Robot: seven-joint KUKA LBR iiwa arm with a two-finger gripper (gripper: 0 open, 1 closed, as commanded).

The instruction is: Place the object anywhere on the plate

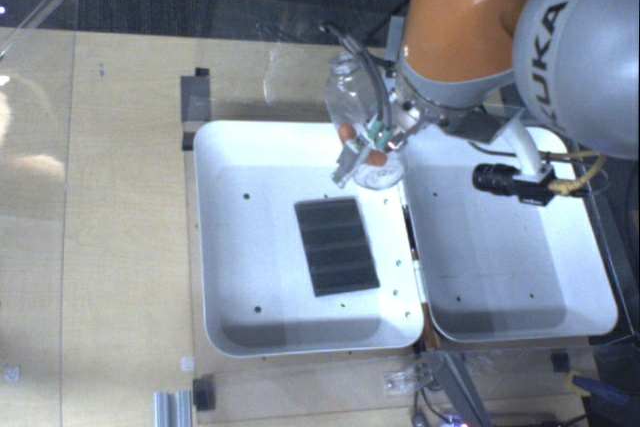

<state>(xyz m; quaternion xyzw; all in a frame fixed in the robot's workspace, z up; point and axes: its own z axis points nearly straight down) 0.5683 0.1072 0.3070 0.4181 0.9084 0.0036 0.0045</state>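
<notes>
A dark grey ribbed rectangular plate (337, 245) lies flat in the middle of the left white bin (225, 245). My gripper (366, 153) hangs over that bin's far right corner, above and just beyond the plate's far edge. A small orange and green object (375, 145) sits between its fingers, and the gripper is shut on it. A clear rounded part of the hand covers some of the object.
The right white bin (510, 265) lies beside the left one, the two sharing a narrow divide. The grey arm with its orange band (465, 5) leans in over the right bin's far side, with a black fitting and cables (510, 180) below it. Wooden bench surrounds both bins.
</notes>
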